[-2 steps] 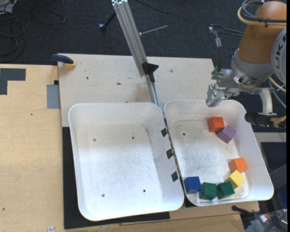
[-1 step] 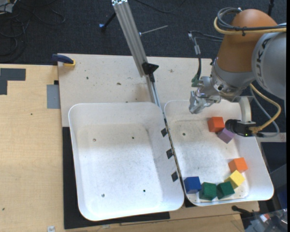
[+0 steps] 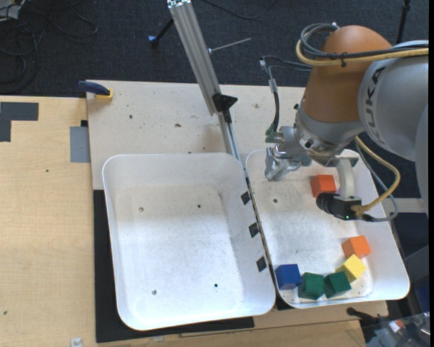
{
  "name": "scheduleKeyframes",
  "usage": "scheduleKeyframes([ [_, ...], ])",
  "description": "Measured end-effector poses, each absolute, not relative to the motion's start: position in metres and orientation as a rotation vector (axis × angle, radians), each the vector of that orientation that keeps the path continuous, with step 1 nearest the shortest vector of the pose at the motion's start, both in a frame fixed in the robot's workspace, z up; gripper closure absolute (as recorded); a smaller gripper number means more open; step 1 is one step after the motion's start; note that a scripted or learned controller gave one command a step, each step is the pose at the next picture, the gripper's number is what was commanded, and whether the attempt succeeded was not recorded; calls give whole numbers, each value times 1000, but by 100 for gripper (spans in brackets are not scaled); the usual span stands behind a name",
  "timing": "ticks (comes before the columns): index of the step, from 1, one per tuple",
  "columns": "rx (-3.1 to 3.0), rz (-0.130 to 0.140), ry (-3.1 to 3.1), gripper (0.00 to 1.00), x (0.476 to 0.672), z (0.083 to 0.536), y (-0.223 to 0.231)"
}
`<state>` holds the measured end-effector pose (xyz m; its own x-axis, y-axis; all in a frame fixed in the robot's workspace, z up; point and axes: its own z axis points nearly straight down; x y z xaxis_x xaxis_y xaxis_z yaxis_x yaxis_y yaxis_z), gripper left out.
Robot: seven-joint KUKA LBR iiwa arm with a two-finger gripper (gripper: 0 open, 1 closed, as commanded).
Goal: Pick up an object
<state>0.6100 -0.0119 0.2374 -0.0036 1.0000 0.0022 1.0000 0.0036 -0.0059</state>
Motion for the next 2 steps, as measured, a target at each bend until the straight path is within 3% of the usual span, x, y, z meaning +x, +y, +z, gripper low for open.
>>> scheduleKeyframes([
  [2, -2213, 5, -2222, 100, 584, 227, 80],
])
